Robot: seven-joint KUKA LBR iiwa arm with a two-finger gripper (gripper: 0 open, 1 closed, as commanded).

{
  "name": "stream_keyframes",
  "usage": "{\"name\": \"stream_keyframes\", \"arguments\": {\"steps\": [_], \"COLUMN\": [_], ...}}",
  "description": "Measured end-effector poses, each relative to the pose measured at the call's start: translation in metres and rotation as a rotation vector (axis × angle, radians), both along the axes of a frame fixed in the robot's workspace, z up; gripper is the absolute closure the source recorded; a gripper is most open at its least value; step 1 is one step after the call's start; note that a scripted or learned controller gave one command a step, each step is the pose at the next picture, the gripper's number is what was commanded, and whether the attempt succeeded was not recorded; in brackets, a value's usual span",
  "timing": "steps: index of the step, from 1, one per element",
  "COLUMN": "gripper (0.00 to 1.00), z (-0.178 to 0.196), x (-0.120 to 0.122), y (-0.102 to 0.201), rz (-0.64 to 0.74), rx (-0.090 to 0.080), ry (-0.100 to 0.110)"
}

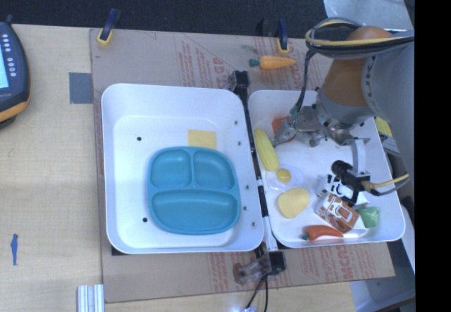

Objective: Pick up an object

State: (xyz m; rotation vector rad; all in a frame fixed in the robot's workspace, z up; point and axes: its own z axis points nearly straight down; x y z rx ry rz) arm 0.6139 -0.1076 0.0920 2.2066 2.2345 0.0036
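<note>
My gripper (294, 132) hangs low over the back left part of the right bin (394, 229), under the grey arm with its orange band. A small red-orange item (280, 122) lies right at its left side, partly hidden by it. A yellow corn cob (266, 148) lies along the bin's left wall, close to the gripper's left. In front of it sit a small yellow ball (283, 176) and a pale yellow lump (294, 201). A red pepper (323, 234), a printed packet (338, 213) and a green piece (368, 216) lie near the bin's front.
The left bin (113, 163) holds a blue divided plate (194, 189) and a yellow square slice (202, 139). An orange toy carrot (276, 62) lies on the bench behind the bins, beside a clamp. A handheld pendant (10, 71) rests at the far left.
</note>
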Motion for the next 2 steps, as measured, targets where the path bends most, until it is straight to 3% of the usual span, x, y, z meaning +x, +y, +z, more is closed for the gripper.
{"name": "stream_keyframes", "arguments": {"steps": [1,2], "gripper": [0.00,1.00], "z": [0.001,0.011], "x": [0.045,0.043], "y": [0.001,0.000], "rz": [-0.007,-0.004], "rx": [-0.001,-0.002], "ry": [0.000,0.006]}}
